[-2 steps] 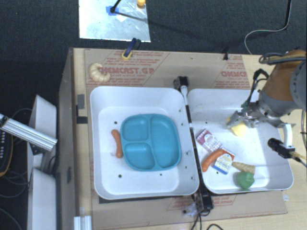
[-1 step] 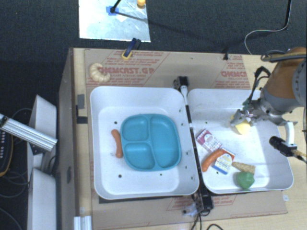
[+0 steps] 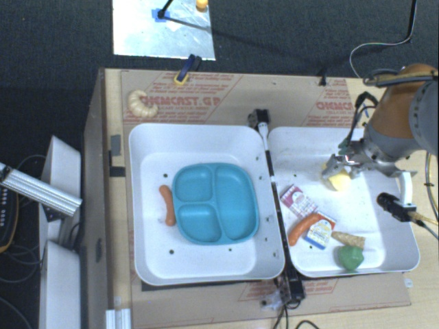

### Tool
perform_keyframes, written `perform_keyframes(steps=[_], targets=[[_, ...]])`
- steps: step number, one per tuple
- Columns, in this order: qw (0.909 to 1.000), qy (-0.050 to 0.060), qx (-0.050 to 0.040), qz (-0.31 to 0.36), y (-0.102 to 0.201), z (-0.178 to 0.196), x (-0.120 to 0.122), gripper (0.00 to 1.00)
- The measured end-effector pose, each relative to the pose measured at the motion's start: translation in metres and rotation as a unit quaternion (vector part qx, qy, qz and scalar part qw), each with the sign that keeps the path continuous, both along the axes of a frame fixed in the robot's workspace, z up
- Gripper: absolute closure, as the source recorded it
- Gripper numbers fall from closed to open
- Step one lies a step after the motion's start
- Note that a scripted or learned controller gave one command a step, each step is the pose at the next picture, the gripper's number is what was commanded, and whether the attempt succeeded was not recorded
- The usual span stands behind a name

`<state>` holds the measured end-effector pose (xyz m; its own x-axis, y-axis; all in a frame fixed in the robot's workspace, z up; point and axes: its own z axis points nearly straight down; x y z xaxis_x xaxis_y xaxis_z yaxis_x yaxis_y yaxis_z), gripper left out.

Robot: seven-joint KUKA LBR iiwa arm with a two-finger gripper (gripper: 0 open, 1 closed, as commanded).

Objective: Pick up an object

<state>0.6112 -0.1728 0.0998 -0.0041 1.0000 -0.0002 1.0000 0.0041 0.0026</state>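
Arm reaches in from the right over the right bin (image 3: 398, 249). Claw (image 3: 341, 171) low in that bin's upper part, right at a pale yellow lump (image 3: 338, 181); cannot tell from this slant whether it grips the lump. Lower in the same bin: small pink-and-white packet (image 3: 296, 199), orange carrot-like piece (image 3: 300, 229), blue-and-white packet (image 3: 320, 233), tan wedge (image 3: 349, 238), green object (image 3: 350, 258) near the front wall. Left bin (image 3: 147, 184) holds a blue divided tray (image 3: 214, 203) with an orange sausage (image 3: 167, 205) just beside its left edge.
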Motion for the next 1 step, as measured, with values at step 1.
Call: perform_keyframes(steps=[1], targets=[[1.0000, -0.001, 0.0007, 0.000, 0.1164, 0.0856, -0.0193, 1.00]])
